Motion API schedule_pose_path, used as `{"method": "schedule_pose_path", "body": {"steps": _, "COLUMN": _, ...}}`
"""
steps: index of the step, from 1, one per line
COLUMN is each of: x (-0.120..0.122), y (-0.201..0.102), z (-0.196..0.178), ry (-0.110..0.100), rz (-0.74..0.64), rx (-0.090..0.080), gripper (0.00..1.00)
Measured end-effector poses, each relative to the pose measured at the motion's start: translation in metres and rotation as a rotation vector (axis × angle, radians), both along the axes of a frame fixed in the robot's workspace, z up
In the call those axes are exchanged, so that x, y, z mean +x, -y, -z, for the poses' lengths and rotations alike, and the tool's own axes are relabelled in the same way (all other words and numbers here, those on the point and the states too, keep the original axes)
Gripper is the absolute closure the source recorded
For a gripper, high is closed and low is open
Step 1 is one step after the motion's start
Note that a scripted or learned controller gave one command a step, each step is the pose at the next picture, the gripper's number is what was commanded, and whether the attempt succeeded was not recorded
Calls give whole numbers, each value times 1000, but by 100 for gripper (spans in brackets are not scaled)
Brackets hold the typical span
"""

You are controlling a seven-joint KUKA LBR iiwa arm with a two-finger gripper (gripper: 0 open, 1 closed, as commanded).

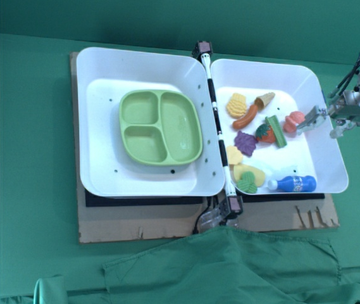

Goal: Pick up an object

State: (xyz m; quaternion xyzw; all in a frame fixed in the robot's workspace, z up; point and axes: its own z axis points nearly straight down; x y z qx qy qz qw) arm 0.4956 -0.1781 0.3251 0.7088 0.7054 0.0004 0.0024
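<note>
Camera view: gripper [322,120] at right bin [331,163] rim, jaw state unclear; drop straight onto pink toy [292,121], avoid wall.

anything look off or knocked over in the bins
Only small things. The blue bottle lies on its side at the right bin's near edge, and the toy foods sit in a loose jumble. The green plate lies flat but slightly turned in the left bin. No damage shows.
</note>
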Motion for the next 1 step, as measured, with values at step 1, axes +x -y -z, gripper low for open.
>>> {"method": "schedule_pose_path", "body": {"steps": 1, "x": 7, "y": 1, "z": 59, "ry": -6, "rz": 0, "rx": 2, "gripper": 0}}
